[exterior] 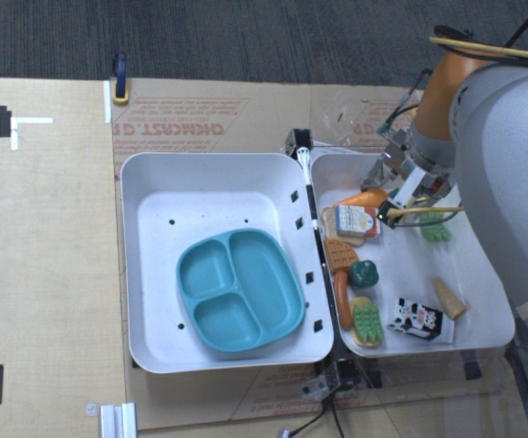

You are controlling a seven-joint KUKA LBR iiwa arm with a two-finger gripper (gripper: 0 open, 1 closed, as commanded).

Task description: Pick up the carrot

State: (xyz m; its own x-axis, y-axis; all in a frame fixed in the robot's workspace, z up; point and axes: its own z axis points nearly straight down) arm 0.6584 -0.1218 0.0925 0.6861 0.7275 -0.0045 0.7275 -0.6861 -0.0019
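1. Camera view: the carrot lies at the 11 o'clock end of the right bin, its lower edge touching a carton.
2. The gripper hangs just beside the carrot, at its 2 o'clock. Whether it is spread or closed I cannot tell, and nothing shows in its grip.
3. The step in hand looks like the approach, with the grasp not yet made.
4. The next move likely calls for shifting toward 8 o'clock, centring over the carrot and descending clear of the carton.
5. A second orange piece lies at the bin's 7 o'clock and could be mistaken for the target.
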